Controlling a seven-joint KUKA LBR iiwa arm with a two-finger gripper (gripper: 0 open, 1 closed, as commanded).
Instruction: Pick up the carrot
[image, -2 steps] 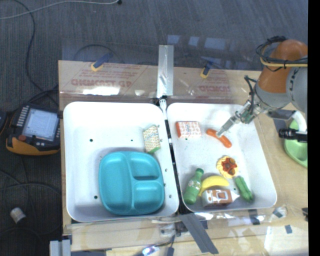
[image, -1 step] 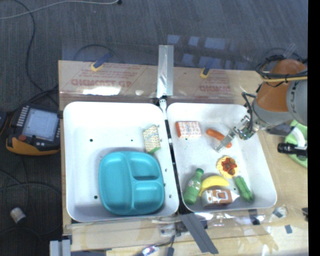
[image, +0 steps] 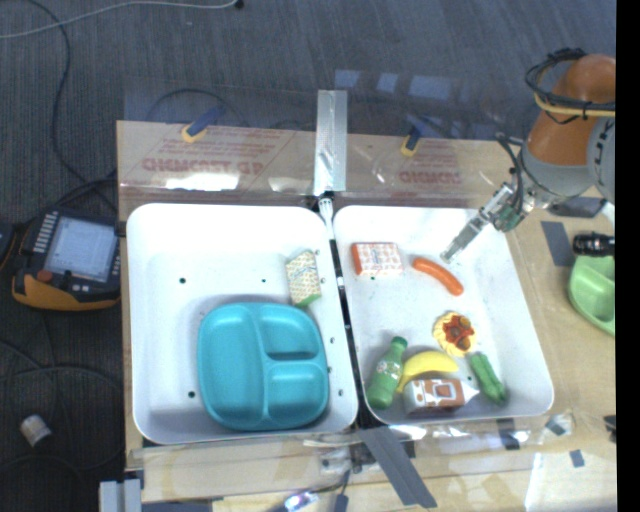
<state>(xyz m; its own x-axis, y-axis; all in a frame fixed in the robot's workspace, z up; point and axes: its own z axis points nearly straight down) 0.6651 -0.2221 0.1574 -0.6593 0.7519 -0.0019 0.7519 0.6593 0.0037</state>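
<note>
Orange and alone on bare floor in the far part of the right bin (image: 520, 300), the carrot (image: 438, 275) is easy to reach, and the gripper (image: 452, 248) hangs just beyond it, empty, fingers' spread unclear.

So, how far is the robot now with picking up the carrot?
Done: the gripper has reached into the right bin and sits just beside the carrot. In hand: nothing; the carrot lies flat on the bin floor, right of the orange and white box, not between the fingers. Left: close on the carrot and lift it.
</note>
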